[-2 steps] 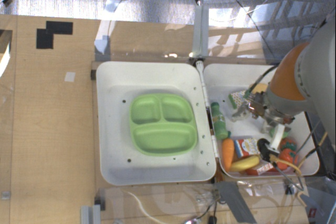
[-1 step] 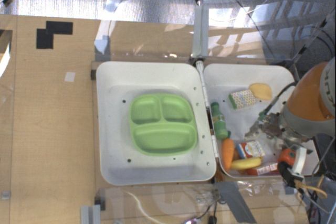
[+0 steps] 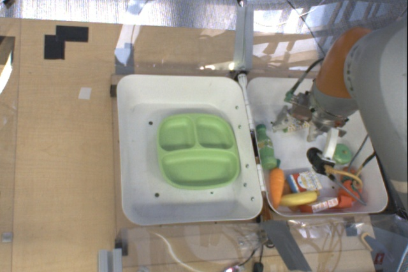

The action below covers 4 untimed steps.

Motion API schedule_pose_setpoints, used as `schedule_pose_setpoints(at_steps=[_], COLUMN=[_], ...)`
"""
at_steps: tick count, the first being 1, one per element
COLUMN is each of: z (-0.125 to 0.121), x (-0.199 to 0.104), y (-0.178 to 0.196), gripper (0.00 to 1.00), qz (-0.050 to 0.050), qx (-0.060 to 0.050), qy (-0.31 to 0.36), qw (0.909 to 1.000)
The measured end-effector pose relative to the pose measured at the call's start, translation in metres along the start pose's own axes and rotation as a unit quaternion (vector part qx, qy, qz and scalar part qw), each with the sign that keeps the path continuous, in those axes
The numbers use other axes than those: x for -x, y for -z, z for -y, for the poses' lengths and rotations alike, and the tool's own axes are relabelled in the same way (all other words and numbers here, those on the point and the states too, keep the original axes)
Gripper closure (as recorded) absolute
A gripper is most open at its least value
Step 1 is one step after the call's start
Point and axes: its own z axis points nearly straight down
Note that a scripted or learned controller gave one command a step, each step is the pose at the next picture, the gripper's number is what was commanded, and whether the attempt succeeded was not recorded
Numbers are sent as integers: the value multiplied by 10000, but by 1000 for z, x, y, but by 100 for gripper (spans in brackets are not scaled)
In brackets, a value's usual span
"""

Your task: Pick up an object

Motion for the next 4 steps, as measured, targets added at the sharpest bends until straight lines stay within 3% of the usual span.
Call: schedule_pose_setpoints(at_steps=[1, 2, 3, 4], z=[-92, -48, -49, -62], x=[41, 53, 51, -56], y=[-12, -11, -3, 86], gripper=[0, 0, 100, 100], qz=[7, -5, -2, -4], qx=[16, 41, 47, 16], qy=[173, 417, 468, 1240], qw=[9998, 9991, 9989, 9923])
